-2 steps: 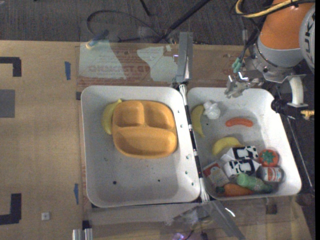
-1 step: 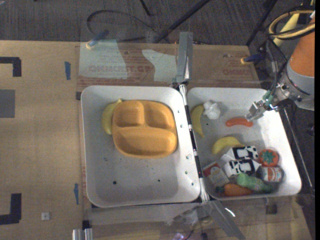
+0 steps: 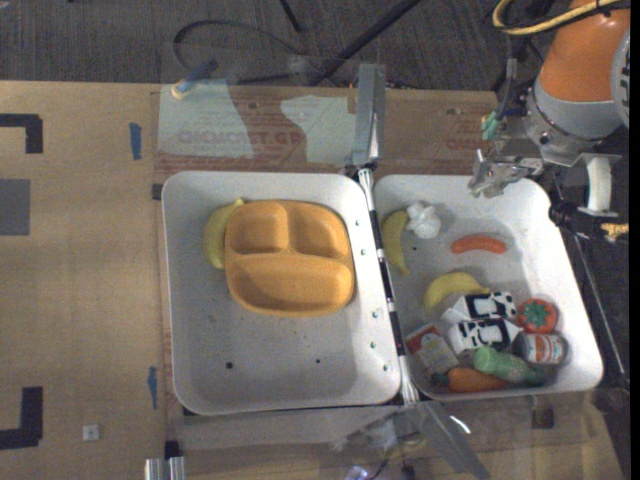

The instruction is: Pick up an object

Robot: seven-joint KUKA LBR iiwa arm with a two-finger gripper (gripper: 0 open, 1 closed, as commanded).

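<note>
A jumble of toy food fills the right bin (image 3: 560, 268): a sausage (image 3: 479, 244) lies near its far side, a banana (image 3: 396, 240) rests along the left wall beside a small white object (image 3: 423, 220), and a second banana (image 3: 452, 288) sits at the middle. Toward the near edge crowd a black-and-white carton (image 3: 484, 320), a tomato (image 3: 537, 314), a can (image 3: 540, 348), a carrot (image 3: 468, 379), a green vegetable (image 3: 505, 365) and a small packet (image 3: 431, 349). The gripper (image 3: 493, 175) hangs over the bin's far rim, apart from every item, with nothing between its fingers; whether they are spread or closed cannot be told. In the left bin (image 3: 270, 368), an orange divided plate (image 3: 289, 256) lies partly over another banana (image 3: 214, 236).
</note>
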